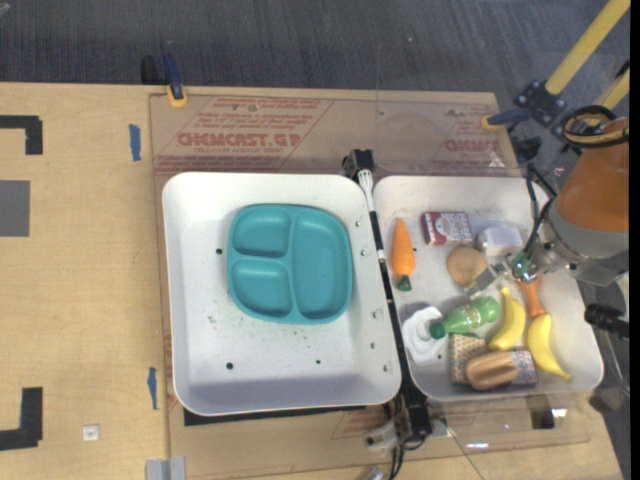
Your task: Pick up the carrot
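The arm (598, 193) comes in from the right, and most of it is cut off by the edge, so I see just its orange band and grey wrist. Its gripper (522, 265) hangs low over the right bin (585, 373), but it is small and blurry there, and I cannot tell how it is set or if it has anything. A second orange thing (531, 296) pokes out just under it, beside the bananas, too hidden to name. The carrot (402, 250) lies in the right bin near the left wall, with its green end pointing toward me, apart from the gripper. That bin is crowded: a red and white packet (446, 227) at the back, a round brown thing (466, 265) next to it, a green bottle (466, 317) lying on its side, two yellow bananas (530, 330), and a bread roll (497, 368) at the front. The left bin (190, 298) holds a teal plate (291, 262) with three parts, and nothing lies on the plate.
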Available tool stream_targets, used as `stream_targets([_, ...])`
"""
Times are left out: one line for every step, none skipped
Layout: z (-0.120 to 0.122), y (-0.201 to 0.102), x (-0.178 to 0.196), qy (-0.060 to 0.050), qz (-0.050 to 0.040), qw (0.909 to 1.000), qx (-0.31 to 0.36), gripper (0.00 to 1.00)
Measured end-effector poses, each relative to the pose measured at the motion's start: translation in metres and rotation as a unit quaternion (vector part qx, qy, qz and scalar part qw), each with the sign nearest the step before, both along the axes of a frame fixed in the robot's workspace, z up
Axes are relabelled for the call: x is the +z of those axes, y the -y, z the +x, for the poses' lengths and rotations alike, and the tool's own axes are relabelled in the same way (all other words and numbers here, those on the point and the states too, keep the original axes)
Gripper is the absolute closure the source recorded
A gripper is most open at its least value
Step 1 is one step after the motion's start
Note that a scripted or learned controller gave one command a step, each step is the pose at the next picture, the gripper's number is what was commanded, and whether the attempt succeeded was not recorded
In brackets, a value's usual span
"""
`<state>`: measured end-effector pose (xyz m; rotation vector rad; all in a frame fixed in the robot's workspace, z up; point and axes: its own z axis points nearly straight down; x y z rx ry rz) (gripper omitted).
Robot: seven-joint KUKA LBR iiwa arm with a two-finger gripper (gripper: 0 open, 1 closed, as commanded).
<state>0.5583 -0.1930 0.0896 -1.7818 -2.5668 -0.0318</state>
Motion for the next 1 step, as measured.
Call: stream_targets([0.0039,0.0057,0.0124,0.011,-0.0107,0.9999,-0.002,1.0])
